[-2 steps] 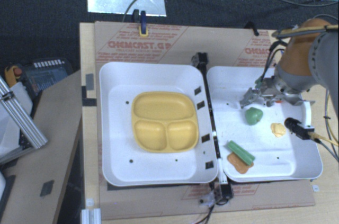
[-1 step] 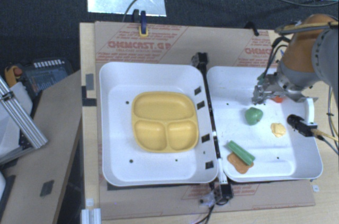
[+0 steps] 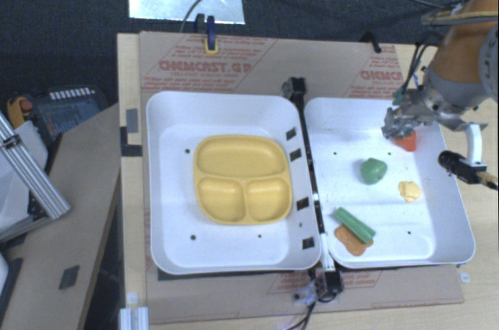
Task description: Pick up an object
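Two shallow white bins sit side by side on the surface. The left bin (image 3: 168,165) carries a yellow divided tray (image 3: 240,179) near its middle. The right bin (image 3: 437,239) holds the loose items: a green rounded piece (image 3: 373,170) about mid-bin, a small pale yellow piece (image 3: 409,190) just to its right, and at the near left a green stick (image 3: 355,225) lying across an orange flat piece (image 3: 352,243), the two touching.

The arm reaches in from the right, and the pincer (image 3: 399,128) is low over the far part of the right bin. Directly beneath it sits a small orange-red object (image 3: 407,140), touching or nearly touching the fingertips. Whether the fingers are spread or closed cannot be told from this angle, nor whether the object lies between them.

Assessment: the pick is not shown as done. The orange-red object appears to rest on the bin floor, so no lift is evident. The approach to a candidate looks complete; what remains is a confirmed grip and the raise clear of the bin. All other items lie apart from the pincer.
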`<state>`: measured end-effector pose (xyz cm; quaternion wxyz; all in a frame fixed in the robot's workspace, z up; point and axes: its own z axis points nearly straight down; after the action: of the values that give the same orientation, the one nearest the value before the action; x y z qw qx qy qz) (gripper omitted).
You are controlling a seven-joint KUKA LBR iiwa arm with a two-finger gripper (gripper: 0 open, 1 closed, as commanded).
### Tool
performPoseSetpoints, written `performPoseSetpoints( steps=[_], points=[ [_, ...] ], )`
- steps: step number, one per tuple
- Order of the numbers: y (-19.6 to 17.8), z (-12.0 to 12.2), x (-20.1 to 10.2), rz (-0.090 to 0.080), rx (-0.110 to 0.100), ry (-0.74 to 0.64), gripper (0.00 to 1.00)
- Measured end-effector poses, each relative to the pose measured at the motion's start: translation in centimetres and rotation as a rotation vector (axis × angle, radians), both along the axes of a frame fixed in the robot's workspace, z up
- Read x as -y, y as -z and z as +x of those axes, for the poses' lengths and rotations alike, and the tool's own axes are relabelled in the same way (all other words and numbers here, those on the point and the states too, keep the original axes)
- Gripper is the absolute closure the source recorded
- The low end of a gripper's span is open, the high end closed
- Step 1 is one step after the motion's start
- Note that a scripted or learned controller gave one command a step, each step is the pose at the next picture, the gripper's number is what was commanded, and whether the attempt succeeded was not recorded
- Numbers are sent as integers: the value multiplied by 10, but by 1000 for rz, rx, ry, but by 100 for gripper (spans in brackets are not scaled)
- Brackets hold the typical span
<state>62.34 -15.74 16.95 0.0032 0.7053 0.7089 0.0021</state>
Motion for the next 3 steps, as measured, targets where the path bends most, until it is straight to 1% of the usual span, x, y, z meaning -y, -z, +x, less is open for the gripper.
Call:
performPoseSetpoints(
  steps=[1,2,3],
  points=[
    [-44,-1,5,1,-4,0,100],
    [-108,1,6,-1,0,-1,100],
    [-111,-18,-44,2,-6,-3,100]
  ],
)
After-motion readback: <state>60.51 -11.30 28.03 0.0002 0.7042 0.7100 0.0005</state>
